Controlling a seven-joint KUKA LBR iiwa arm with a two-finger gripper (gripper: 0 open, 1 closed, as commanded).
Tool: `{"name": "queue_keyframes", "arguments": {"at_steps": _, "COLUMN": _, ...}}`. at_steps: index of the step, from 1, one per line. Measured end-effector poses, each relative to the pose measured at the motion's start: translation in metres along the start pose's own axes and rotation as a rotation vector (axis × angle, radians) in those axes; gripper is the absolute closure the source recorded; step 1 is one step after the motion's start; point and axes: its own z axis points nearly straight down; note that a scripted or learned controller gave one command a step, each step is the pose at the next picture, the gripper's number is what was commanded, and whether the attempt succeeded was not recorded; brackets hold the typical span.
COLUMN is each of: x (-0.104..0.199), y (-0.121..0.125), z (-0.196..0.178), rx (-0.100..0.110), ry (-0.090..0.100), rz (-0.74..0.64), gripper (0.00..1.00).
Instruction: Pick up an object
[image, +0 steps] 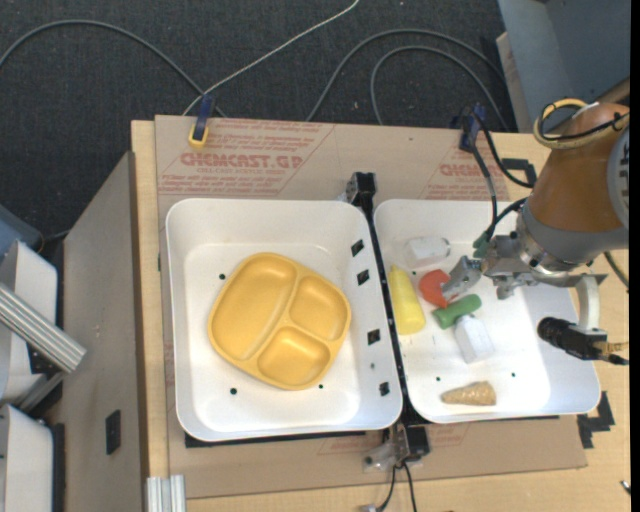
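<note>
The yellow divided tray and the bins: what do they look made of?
Yellow divided tray: likely moulded plastic, matte, with soft rounded compartment ridges and even colour. Left bin and right bin: likely thin glossy white plastic, given the smooth rounded rims and faint sheen.

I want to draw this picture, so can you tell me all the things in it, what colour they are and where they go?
bins: 2, white, side by side on the bench; left bin, right bin
divided plate: 1, yellow, in the left bin
long block: 1, yellow, right bin by its left wall
small piece: 1, red-orange, right bin, beside the gripper
green piece: 1, green, right bin, just below the gripper
white pieces: 2, white, right bin; one near the top, one mid-bin
wedge: 1, tan, right bin near the front
board: 1, brown with red print, under the bins
arm: 1, grey with orange band, from the right
gripper: 1, grey, low over the right bin
</note>
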Motion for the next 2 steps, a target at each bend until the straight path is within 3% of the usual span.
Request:
{"name": "queue_keyframes", "arguments": {"at_steps": 1, "x": -0.010, "y": 0.001, "z": 0.055, "rx": 0.000, "ry": 0.000, "rz": 0.001, "gripper": 0.00}}
{"name": "queue_keyframes", "arguments": {"at_steps": 2, "x": -0.009, "y": 0.003, "z": 0.041, "rx": -0.007, "ry": -0.001, "rz": 0.000, "gripper": 1.00}}
